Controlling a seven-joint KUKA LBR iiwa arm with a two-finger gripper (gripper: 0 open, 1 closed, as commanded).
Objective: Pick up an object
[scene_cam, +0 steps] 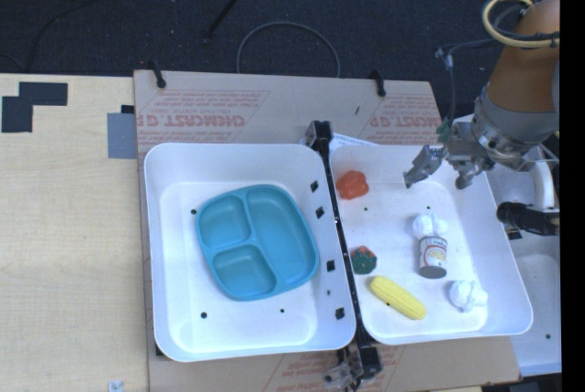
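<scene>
Two white bins sit side by side on the bench, and the black divider where they meet serves as the landmark here. Left of the divider, the left bin holds one thing: a blue plate with three compartments, lying flat and turned a little askew, its right edge near the divider.

Right of the divider, the right bin holds six things. Closest to the divider are one orange toy toward the far end and one small dark green piece with a red spot lower down, just beside the divider; what that piece is I cannot say, it is too small to read. Farther right lies one yellow corn cob, slanted, near the bin's front. Beyond it, well away from the divider, stands one small bottle with a red label, and one white lump touches its top end. A second white lump lies farthest from the divider, by the bin's right wall.

The gripper hangs over the far right part of the right bin, above the bottle and apart from everything. Its two fingers are spread, with nothing between them.
</scene>
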